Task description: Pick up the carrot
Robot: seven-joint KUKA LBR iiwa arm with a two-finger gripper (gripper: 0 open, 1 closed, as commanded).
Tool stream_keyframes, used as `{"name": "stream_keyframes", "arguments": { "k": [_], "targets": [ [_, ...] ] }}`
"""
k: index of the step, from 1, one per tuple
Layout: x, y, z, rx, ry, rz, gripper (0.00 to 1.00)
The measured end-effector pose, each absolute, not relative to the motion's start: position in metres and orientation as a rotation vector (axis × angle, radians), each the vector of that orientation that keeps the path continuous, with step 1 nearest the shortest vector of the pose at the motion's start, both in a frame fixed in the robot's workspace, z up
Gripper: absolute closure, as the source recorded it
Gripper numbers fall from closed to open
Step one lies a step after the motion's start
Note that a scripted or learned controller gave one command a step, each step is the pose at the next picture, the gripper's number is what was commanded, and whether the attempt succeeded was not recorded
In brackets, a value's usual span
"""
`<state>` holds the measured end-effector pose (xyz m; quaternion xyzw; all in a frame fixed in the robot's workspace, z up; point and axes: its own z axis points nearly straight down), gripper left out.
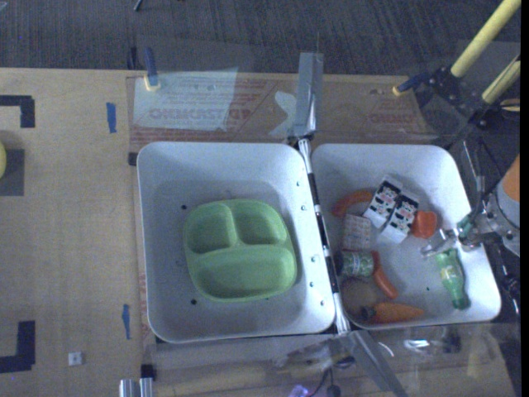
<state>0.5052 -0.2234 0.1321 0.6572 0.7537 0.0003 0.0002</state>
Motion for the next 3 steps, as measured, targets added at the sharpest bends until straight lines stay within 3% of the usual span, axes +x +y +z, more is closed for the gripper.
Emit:
{"name": "stream_keyframes", "arguments": {
  "k": [3],
  "targets": [
    [0.5052, -0.2234, 0.1321, 2.065, 2.367, 0.001, 0.0]
  ]
}}
